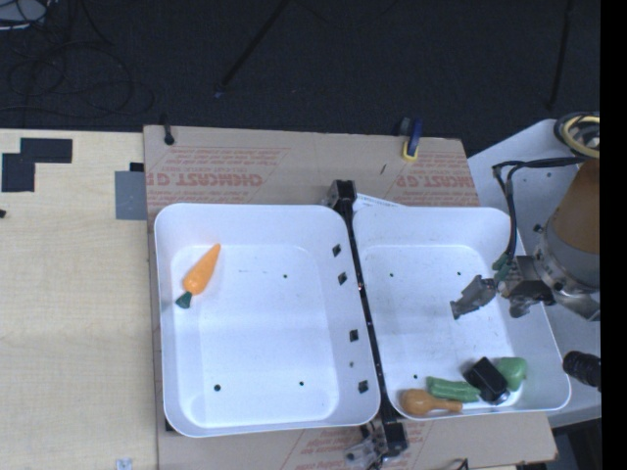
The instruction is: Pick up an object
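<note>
An orange toy carrot (201,270) with a dark green tip lies in the upper left of the left bin (245,414). Along the front edge of the right bin (431,225) lie a black block (487,380), a light green piece (512,368), a darker green pod (450,389) and an orange pear-shaped piece (429,402). My gripper (472,299) hangs over the right bin's middle right, above its bare floor, well apart from those pieces. Nothing shows in it.
A black divider (357,302) with clips runs between the two bins. Both bins rest on cardboard (294,169) with a blue-yellow clamp (411,137) at its back edge. The arm's body (578,243) stands off the right bin's right rim.
</note>
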`<state>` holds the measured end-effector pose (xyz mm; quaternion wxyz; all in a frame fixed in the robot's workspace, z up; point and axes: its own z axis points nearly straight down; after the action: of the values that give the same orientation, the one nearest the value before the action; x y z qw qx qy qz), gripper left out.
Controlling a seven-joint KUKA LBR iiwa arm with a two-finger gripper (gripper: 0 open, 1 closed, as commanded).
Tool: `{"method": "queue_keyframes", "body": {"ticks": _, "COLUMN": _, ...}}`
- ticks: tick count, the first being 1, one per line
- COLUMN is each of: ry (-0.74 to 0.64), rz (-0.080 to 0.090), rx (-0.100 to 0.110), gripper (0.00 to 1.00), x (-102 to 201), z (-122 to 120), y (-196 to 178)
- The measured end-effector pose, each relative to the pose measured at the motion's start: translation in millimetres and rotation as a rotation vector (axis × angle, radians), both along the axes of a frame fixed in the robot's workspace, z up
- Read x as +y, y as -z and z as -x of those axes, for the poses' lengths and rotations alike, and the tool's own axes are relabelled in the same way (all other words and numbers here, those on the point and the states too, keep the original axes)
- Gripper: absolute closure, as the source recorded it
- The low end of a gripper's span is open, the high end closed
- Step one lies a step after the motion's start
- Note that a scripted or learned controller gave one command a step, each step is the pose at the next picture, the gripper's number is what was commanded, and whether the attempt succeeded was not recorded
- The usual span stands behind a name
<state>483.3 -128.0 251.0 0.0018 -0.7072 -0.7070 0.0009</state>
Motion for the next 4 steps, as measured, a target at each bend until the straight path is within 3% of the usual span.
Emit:
{"method": "queue_keyframes", "body": {"ticks": 1, "ry": -0.014, "rz": -0.001, "rx": -0.018, "gripper": 0.0, "x": 103.2, "z": -44.8, "y": -128.4}}
{"method": "queue_keyframes", "body": {"ticks": 2, "ry": 0.004, "rz": 0.001, "rx": 0.011, "gripper": 0.0, "x": 42.0, "z": -48.7, "y": 88.5}}
{"method": "queue_keyframes", "body": {"ticks": 3, "ry": -0.005, "rz": 0.004, "rx": -0.024, "gripper": 0.0, "x": 59.6, "z": -132.7, "y": -76.1}}
{"method": "queue_keyframes", "body": {"ticks": 4, "ry": -0.008, "rz": -0.001, "rx": -0.003, "gripper": 0.0, "x": 137.3, "z": -108.4, "y": -90.6}}
